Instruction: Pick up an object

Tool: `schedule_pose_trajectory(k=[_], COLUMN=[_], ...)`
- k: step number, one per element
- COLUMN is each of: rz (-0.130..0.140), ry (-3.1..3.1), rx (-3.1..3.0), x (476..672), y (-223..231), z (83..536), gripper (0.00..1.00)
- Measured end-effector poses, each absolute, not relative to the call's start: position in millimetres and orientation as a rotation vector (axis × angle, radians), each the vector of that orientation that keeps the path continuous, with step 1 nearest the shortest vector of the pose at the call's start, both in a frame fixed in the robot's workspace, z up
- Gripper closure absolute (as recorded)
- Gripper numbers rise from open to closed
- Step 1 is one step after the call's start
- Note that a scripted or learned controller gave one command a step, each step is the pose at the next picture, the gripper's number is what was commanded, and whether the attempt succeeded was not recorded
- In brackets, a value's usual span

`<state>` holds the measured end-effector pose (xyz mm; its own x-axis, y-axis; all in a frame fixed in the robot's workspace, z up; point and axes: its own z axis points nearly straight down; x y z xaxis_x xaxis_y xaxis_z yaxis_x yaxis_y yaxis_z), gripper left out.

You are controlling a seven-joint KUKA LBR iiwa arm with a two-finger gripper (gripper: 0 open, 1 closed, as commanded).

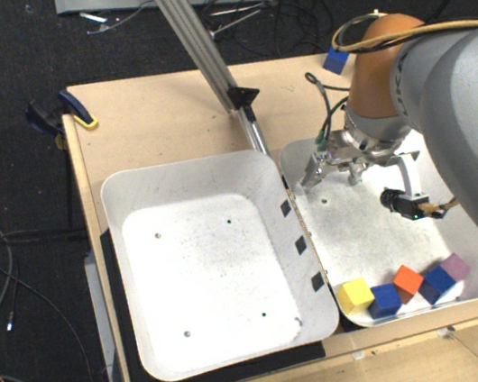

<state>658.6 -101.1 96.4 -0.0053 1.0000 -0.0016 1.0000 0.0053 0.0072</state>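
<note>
Blocks sit bunched at the right bin's [352, 211] near edge: yellow block [355, 293] at the left, then blue block [384, 299], orange block [408, 280], dark blue block [438, 283], purple block [455, 266] at the right, most touching neighbours. Gripper [332, 160] hangs over the same bin's far end, well apart from the blocks; cannot tell its state, nothing visibly held. Left bin [130, 195] lies just beside the right bin.
</note>
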Motion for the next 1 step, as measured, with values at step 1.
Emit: schedule_pose_trajectory(k=[1], rz=[0.006], ry=[2.227], rx=[2.214], x=[582.7], y=[-54.3], z=[200.3], gripper=[0.00])
